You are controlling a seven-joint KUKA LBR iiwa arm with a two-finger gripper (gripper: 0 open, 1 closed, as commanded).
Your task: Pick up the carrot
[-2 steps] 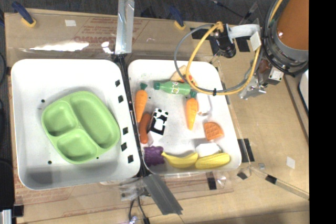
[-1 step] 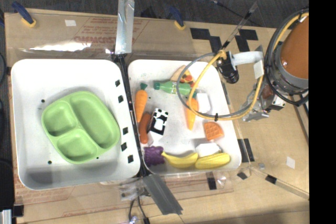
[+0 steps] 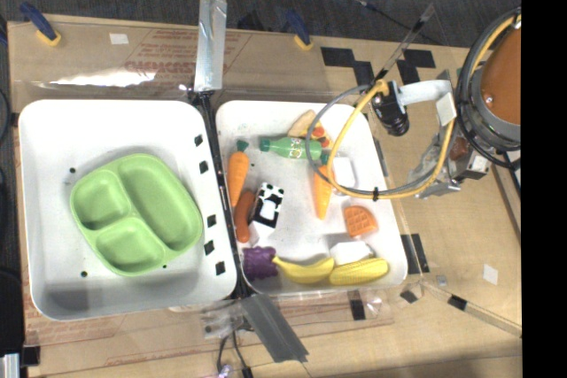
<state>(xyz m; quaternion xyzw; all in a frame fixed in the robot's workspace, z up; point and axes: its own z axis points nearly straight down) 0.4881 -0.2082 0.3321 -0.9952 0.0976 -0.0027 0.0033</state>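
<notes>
From the overhead camera we see the arm (image 3: 498,88) at the right edge, with its gripper (image 3: 454,162) outside the right bin (image 3: 390,217) and well apart from everything in it. We cannot tell whether the claw is wide or narrow. We judge that the reach has not yet begun, since nothing is held. The carrot (image 3: 237,176) lies in the right bin, along the left wall, thick end toward the far side. Its thin end touches a reddish-brown piece (image 3: 242,224). The wall leaves little room on that side, so a grasp would probably need to close along the wall, not across it. A black-and-white toy (image 3: 267,204) sits just beside the carrot on its open side and could be bumped. A second orange taper (image 3: 320,195) lies mid-bin under a green bottle (image 3: 292,148) and may also be a carrot, though we cannot say. A banana (image 3: 304,269), a purple piece (image 3: 258,260) and corn (image 3: 360,271) line the near wall. The left bin (image 3: 40,190) holds a green plate (image 3: 135,211).
</notes>
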